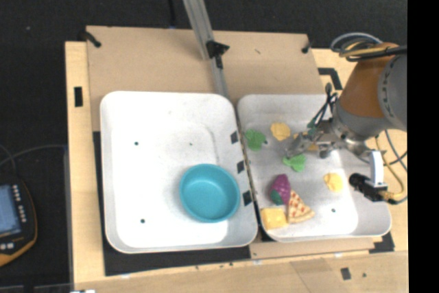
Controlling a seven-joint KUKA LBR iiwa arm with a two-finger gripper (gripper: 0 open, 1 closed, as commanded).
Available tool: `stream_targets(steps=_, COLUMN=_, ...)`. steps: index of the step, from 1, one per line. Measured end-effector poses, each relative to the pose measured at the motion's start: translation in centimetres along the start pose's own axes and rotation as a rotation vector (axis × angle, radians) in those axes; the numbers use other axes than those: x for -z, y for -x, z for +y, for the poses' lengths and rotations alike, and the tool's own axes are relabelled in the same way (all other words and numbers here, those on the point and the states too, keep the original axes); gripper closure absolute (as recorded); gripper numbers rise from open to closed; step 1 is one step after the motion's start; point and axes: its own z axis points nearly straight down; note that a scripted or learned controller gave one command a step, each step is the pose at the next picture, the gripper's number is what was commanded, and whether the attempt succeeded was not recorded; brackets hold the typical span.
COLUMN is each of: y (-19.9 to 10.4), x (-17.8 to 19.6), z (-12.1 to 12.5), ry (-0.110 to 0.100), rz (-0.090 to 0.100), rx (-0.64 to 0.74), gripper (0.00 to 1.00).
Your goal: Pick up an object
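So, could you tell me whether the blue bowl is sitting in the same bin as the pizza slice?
No, the blue bowl sits in the left bin, while the pizza slice lies in the right bin.

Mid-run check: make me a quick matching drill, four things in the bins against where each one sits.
Things:
1. blue bowl
2. pizza slice toy
3. gripper
4. purple toy

Places:
A. over the right bin, by a green toy
B. left bin, near its front right corner
C. right bin, front edge
D. right bin, just behind the pizza slice

Pairs: 1-B, 2-C, 3-A, 4-D
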Motion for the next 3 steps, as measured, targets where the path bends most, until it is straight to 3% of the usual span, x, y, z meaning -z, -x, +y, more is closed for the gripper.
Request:
stream_targets(steps=1, y=0.1, x=1.1, z=0.1, ry=0.004, rz=0.0, rx=-0.003, gripper=1.0)
stream_targets(steps=2, y=0.6, x=7.6, z=0.1, ry=0.005, rz=-0.001, rx=-0.001, gripper=1.0)
stream_targets(steps=3, y=0.7, x=9.8, z=0.2, ry=-0.001, rz=0.001, rx=0.004, gripper=1.0)
